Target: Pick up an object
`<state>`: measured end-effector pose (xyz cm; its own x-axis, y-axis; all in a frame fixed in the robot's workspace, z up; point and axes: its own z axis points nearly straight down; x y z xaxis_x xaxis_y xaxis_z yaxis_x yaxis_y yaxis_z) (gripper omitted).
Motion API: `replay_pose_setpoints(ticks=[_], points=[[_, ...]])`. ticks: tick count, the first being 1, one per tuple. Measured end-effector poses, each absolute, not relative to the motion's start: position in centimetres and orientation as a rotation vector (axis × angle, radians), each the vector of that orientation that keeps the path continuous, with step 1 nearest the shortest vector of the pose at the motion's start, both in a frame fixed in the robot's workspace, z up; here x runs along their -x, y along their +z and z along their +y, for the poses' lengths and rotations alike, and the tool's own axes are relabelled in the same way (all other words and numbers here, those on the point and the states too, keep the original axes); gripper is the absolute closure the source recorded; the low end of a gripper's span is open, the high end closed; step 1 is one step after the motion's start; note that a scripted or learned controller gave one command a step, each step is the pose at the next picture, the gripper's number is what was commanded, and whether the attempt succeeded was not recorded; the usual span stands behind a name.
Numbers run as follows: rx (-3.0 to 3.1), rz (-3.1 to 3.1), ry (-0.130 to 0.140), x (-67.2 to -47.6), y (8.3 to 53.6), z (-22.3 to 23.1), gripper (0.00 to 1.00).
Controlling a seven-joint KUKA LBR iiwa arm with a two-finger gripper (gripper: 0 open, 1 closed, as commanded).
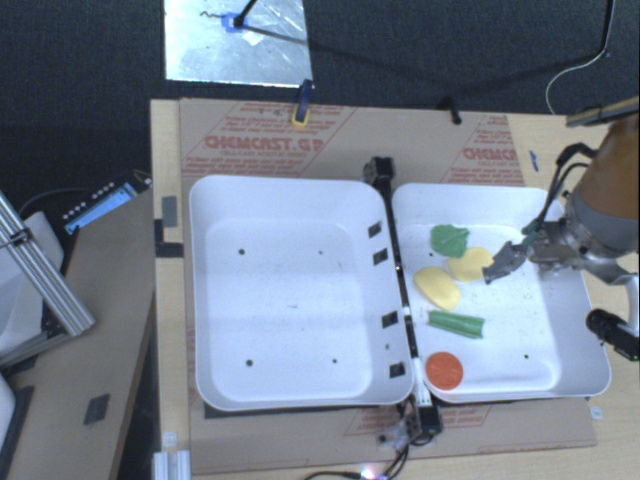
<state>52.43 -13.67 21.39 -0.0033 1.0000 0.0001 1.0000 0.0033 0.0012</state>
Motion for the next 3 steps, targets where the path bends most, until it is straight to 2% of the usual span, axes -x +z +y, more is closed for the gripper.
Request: replay_pose_setpoints(ticks=[1, 2, 3], points=[[-2.222, 2.224, 0.002, -51.9, 7.9, -11.2, 0.00], [-2.214, 2.218, 0.011, -52.2, 9.7, -11.4, 1.00], [-2.207, 2.225, 0.009, -60.0, 8.6, -8.8, 1.00]])
